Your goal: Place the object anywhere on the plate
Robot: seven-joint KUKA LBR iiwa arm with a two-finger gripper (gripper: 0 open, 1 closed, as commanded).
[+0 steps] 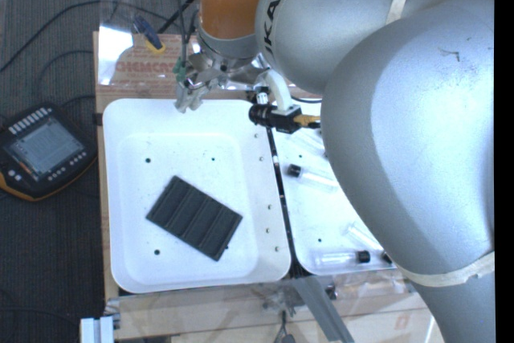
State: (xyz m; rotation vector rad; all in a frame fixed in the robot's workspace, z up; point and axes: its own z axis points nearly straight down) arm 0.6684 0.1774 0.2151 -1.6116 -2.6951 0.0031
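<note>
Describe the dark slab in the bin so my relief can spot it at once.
Start at the left white bin. On its floor, toward the near edge, lies a dark ribbed rectangular plate, turned at a slant. It is the one big dark thing there; the right bin holds small clear tubes.

A dark ribbed plate (193, 218) lies in the left bin (128, 132); the tool (189, 96) hangs over its far rim.

bright, even overhead light | glare washing out white bins (128, 132) | soft shadows | arm (401, 92) close, slightly blurred
</note>
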